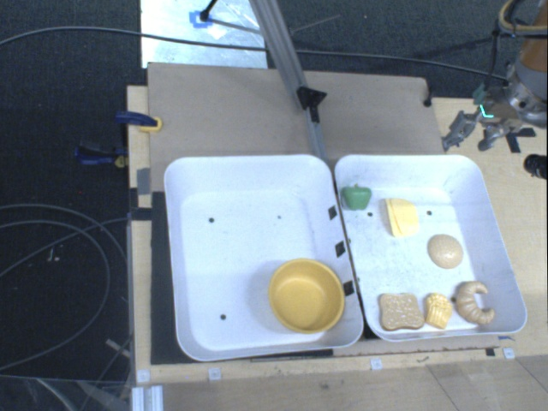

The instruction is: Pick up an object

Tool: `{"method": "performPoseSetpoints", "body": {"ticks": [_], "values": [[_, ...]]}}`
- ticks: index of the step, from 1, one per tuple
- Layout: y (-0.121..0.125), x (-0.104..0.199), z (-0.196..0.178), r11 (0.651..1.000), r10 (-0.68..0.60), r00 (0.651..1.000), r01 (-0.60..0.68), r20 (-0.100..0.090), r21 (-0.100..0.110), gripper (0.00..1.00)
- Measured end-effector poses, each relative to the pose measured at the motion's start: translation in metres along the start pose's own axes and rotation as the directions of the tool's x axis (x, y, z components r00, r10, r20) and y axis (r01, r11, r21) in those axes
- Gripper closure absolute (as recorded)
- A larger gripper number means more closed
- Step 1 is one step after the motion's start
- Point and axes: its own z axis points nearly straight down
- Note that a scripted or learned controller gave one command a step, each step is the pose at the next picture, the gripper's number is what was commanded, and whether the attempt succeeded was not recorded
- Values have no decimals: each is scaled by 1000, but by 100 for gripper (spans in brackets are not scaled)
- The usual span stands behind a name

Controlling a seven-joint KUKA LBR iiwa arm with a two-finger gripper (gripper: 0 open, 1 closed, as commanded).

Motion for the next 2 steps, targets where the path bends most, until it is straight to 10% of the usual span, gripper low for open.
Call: {"method": "performPoseSetpoints", "body": {"ticks": [2], "values": [[-4, -1, 60, 1000, 3, 1000, -3, 0, 3, 0]]}}
